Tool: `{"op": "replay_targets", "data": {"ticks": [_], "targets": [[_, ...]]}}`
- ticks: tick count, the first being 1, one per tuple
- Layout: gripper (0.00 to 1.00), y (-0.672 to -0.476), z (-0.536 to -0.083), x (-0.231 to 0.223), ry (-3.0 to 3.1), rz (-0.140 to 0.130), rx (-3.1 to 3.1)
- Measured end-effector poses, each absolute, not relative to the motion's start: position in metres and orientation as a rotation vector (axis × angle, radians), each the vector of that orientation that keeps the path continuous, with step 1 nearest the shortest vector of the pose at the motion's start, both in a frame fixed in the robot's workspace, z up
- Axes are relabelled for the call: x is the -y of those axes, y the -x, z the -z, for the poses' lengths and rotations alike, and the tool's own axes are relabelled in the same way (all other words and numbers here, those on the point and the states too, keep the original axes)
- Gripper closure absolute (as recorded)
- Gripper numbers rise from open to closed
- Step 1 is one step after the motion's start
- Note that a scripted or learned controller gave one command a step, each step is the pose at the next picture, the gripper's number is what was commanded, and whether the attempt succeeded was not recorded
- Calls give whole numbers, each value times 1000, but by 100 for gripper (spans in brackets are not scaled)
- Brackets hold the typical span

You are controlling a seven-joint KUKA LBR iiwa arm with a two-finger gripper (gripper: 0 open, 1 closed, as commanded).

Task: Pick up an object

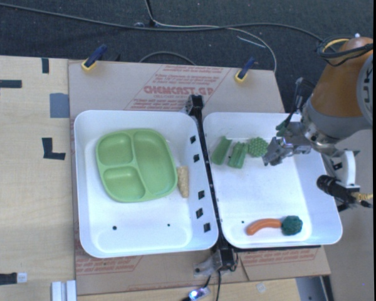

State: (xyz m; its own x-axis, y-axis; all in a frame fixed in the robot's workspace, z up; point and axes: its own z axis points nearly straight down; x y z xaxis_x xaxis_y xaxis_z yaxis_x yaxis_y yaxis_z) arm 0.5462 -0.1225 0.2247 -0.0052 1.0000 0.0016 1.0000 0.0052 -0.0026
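two green blocks (229, 152) and a bumpy green ball (257, 146) lie near the right bin's far wall; an orange carrot (264, 226) touches a dark green lump (292, 225) by its near wall.

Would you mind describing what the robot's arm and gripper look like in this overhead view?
The arm is a rounded, bulky body, orange on its upper part with a grey section beneath. Dark cables loop over its top and run down toward the wrist. The gripper is a compact assembly of dark grey and black metal parts. A separate black cylindrical piece sticks out below the wrist, beside a white part.
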Motion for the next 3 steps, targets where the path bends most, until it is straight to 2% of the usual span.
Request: {"op": "replay_targets", "data": {"ticks": [1, 2, 3], "targets": [[100, -549, -221, 69, 2213, -1, 2227], [100, -536, -212, 21, 2213, -3, 2225], [100, -528, -224, -25, 2212, 1, 2228]]}}
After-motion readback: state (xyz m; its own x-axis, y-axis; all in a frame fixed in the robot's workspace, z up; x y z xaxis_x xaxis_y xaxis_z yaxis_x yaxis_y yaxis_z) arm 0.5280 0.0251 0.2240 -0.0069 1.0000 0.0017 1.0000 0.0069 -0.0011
